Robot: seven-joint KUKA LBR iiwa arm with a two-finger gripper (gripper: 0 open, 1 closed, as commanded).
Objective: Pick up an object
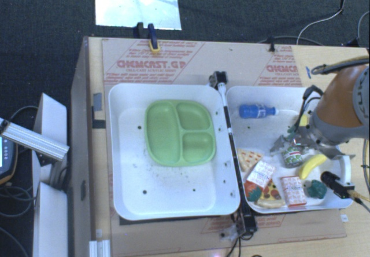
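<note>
The right bin (pixel 254 134) holds several small objects. A blue bottle (pixel 257 112) lies on its side near the far wall. My gripper (pixel 287 144) reaches in from the right and hangs low over the bin's middle, right above a small green-and-white can (pixel 295 158). It is hard to tell whether it touches the can. A yellow banana (pixel 313 166) lies just right of the can. Toward the near wall lie a pizza slice (pixel 249 158), a red-and-white packet (pixel 261 173), a second pizza slice (pixel 267 195), a red box (pixel 293 190) and a dark green item (pixel 316 188).
The left bin (pixel 130 151) holds a light green divided plate (pixel 180 133). A black-and-white divider (pixel 229 134) runs between the two bins. The arm's orange band (pixel 341 96) sits over the right bin's far right corner.
</note>
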